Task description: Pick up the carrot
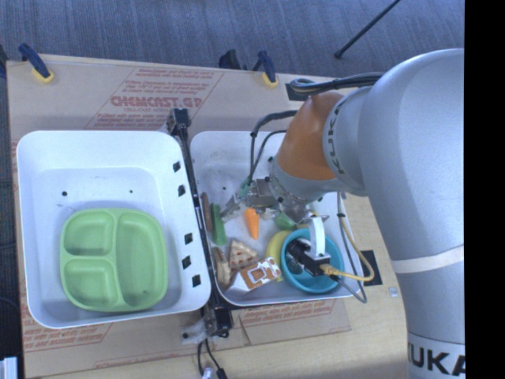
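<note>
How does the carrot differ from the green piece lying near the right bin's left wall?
Colour: the carrot is orange; the green piece is green. Shape: the carrot is a short taper, narrowing toward its lower end, while the green piece is a thinner strip. Place: the carrot lies mid-bin just below the gripper; the green piece sits nearer the left wall. Both rest in the right bin, lengthwise roughly up-down in the view.

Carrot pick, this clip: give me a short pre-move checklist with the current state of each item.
1. Carrot in sight in the right bin: ok.
2. Gripper positioned over the carrot's upper end: ok.
3. Carrot between the fingers: cannot tell.
4. Room around the carrot: not ok, green item and yellow piece lie close beside it.
5. Cable over the blue bowl away from the carrot: ok.
</note>
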`<state>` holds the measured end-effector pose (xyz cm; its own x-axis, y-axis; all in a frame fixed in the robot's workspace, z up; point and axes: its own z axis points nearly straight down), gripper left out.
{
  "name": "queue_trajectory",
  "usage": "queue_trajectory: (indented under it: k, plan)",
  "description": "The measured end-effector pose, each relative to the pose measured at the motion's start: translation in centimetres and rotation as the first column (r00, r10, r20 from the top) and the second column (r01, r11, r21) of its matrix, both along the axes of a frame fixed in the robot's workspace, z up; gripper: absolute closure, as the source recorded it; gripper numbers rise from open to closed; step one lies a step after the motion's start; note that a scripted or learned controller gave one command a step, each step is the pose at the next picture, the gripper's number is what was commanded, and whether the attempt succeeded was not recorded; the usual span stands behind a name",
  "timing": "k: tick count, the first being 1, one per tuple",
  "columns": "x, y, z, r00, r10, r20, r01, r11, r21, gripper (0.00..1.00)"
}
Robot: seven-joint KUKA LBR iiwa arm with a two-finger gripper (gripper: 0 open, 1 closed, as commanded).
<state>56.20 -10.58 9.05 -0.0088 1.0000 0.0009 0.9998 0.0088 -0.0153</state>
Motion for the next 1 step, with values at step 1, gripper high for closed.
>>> queue_trajectory:
  k: [1]
  plan:
    - [0.12, -0.17, 1.26, 1.0, 0.008, -0.001, -0.008, 1.0, -0.002, 1.0]
